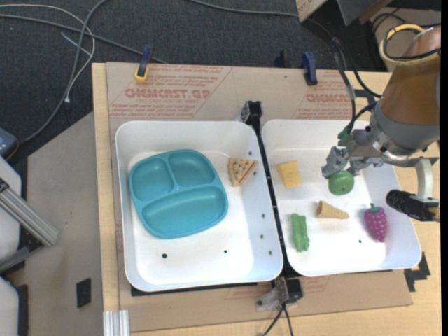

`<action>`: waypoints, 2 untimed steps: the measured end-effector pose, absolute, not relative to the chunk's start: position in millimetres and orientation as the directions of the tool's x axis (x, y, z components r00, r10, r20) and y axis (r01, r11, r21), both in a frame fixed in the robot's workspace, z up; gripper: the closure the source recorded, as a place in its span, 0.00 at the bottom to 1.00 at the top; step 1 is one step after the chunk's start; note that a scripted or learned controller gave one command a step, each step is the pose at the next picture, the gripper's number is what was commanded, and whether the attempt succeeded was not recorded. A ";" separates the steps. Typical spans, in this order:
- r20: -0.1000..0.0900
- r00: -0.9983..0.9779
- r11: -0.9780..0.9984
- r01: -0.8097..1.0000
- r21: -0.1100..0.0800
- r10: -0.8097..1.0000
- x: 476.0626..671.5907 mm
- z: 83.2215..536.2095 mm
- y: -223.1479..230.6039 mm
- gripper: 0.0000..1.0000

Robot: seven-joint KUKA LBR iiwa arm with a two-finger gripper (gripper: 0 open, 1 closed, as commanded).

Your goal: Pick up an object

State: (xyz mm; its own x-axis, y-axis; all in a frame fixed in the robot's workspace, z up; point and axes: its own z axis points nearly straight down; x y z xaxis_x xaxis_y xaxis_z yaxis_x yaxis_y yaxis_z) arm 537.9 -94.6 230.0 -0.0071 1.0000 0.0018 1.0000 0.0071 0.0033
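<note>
Gripper point(341, 165) hovers just above the green apple point(341, 183); whether it is open I cannot tell. Centre over it, descend straight, then close gently to avoid rolling.

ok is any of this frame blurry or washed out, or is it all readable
Camera view: evenly lit and mostly sharp; the teal plate and green apple read clearly. The white bin is bright but not blown out. The claw looks slightly soft, with faint shadows under the toys.
</note>
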 end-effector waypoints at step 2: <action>0.002 -0.005 0.005 1.000 0.001 1.000 593.8 211.4 0.5 1.00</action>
State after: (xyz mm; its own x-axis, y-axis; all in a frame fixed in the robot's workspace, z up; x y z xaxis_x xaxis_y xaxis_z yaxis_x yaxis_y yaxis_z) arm 593.8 0.5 211.4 -0.0054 1.0000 0.0023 1.0000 0.0054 0.0009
